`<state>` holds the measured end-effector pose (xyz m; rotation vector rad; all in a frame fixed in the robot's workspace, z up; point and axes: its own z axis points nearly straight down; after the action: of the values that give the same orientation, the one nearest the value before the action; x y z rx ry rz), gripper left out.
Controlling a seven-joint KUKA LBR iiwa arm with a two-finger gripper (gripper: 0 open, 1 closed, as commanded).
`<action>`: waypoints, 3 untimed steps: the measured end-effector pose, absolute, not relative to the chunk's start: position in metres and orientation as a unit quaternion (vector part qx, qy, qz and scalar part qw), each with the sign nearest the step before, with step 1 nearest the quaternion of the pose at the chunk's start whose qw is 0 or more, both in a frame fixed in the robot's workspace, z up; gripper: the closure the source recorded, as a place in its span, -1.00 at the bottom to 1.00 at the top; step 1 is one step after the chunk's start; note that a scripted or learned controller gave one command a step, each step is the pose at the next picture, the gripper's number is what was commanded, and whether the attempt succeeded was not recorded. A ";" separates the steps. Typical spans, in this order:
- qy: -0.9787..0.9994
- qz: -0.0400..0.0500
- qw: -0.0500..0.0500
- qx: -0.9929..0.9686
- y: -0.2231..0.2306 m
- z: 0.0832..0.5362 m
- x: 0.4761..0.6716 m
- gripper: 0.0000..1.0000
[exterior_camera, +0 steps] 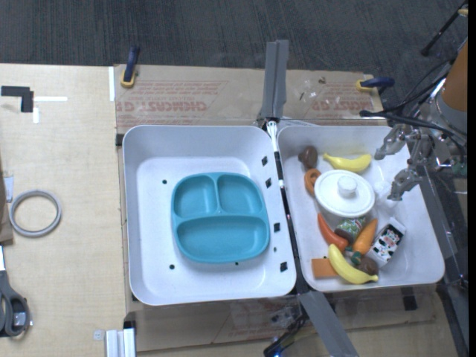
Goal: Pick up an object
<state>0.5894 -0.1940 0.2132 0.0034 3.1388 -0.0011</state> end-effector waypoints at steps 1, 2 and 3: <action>0.999 -0.001 0.007 -0.046 -0.168 0.105 0.546 -1.00; 0.999 0.000 0.001 -0.054 -0.128 0.092 0.501 -1.00; 0.996 0.000 0.001 -0.086 -0.222 0.092 0.521 -1.00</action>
<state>0.5212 -0.2218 0.0924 -0.2707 3.1276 0.0003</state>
